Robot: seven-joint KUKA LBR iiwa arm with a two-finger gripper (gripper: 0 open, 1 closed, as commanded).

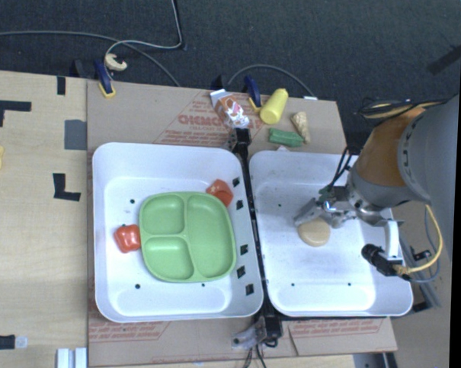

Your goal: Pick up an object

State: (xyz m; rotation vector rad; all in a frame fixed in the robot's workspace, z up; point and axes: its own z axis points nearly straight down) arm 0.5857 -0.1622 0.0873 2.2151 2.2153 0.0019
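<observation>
Tool point(314, 215) sits just above tan round object point(315, 234) in right bin point(287, 285).

a dark carpet floor point(298, 30) runs along the bench's far edge, crossed by a thin cable point(84, 36). brown cardboard point(180, 116) covers the pale wooden bench point(23, 208).

This is a robotics lab: two shallow white plastic bins point(107, 212) sit on a cardboard-covered desk point(180, 120), clamped with blue clips point(105, 81), cables point(173, 17) trailing over dark carpet point(313, 30), beside a grey-and-orange industrial arm point(403, 156).
</observation>
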